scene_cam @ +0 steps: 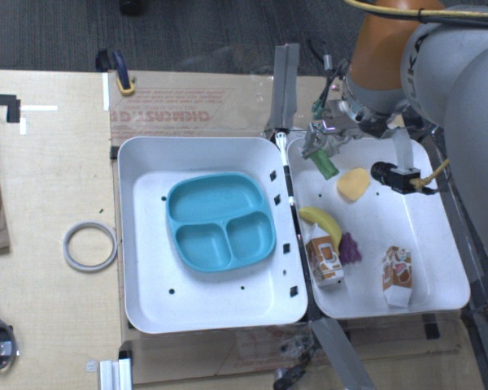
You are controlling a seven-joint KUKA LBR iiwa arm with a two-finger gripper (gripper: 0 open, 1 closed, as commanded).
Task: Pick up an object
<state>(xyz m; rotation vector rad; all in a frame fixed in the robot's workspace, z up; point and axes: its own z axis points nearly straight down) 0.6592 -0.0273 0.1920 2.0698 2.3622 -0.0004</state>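
**End effector low over the right bin's far corner, green piece at its tip**

End effector (321,145) sits at the far-left corner of the right bin (439,295), with a small green object (324,166) directly under its tip, probably because the program has chosen that piece as its target. Whether it is clenched on the piece or released I cannot tell; the wrist hardware hides the contact. The green object's long axis runs diagonally, from upper left near the tip toward lower right, pointing into the bin.

Other candidates lie in the same bin: a yellow lump (354,184) just beside the green piece, a banana (322,222) curving along the left wall, a purple item (349,248) touching it, and two small cartons (324,260) (397,275) lying toward the near side (one against the left wall, one well apart to the right). The left bin (138,291) carries a blue divided tray (220,222), lying flat. A ring of tape (90,245) rests on the tabletop (49,185) outside the bins.
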